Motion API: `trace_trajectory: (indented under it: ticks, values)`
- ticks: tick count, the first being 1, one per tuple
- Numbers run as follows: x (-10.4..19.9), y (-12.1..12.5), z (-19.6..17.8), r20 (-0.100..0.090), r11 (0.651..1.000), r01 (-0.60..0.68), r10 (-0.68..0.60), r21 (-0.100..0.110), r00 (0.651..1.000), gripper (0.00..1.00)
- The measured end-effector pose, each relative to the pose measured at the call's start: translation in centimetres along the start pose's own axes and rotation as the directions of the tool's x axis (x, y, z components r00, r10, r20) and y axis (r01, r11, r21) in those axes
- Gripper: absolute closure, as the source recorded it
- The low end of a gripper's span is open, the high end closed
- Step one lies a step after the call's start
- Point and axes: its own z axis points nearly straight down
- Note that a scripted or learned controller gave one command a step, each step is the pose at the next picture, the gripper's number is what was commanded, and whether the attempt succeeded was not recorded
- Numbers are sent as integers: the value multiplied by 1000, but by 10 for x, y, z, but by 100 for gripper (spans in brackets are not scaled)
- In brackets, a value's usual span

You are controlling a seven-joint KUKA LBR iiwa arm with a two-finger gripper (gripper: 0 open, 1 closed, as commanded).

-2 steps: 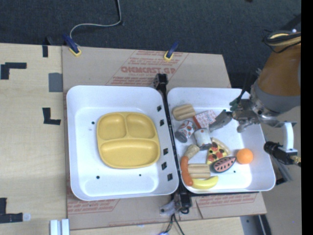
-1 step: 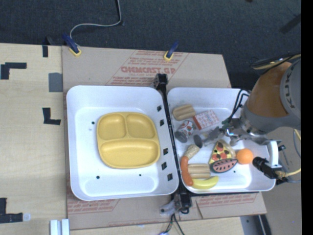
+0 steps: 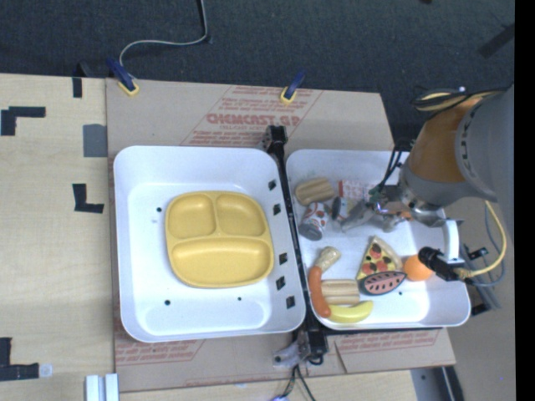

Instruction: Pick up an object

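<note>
The gripper [image 3: 355, 213] sits low in the right bin [image 3: 435, 312], reaching in from the right, and whether it is spread or closed cannot be made out; nothing is visibly held. Just to its left stands a small can [image 3: 314, 220], with a bread roll [image 3: 313, 190] a little farther up. Toward the bin's near side lie a pizza slice [image 3: 378, 259], a watermelon slice [image 3: 383, 283], a hot dog [image 3: 338, 291] and a banana [image 3: 351, 312]. The can looks the nearest candidate, lying left of the tool. The yellow tray [image 3: 220, 239] occupies the left bin [image 3: 138, 249].
</note>
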Motion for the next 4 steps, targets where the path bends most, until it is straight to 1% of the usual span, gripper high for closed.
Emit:
trace_trajectory:
  ticks: [1, 2, 3, 4]
  values:
    - [-1, 71, 0, 3, 1000, -1, 1, -1, 1000, 0]
    - [4, 84, 1, 2, 1000, -1, 1, 1, 1000, 0]
    - [13, 84, 1, 4, 1000, -1, 1, 0, 1000, 0]
    - [43, 84, 1, 1, 1000, 0, 0, 0, 1000, 0]
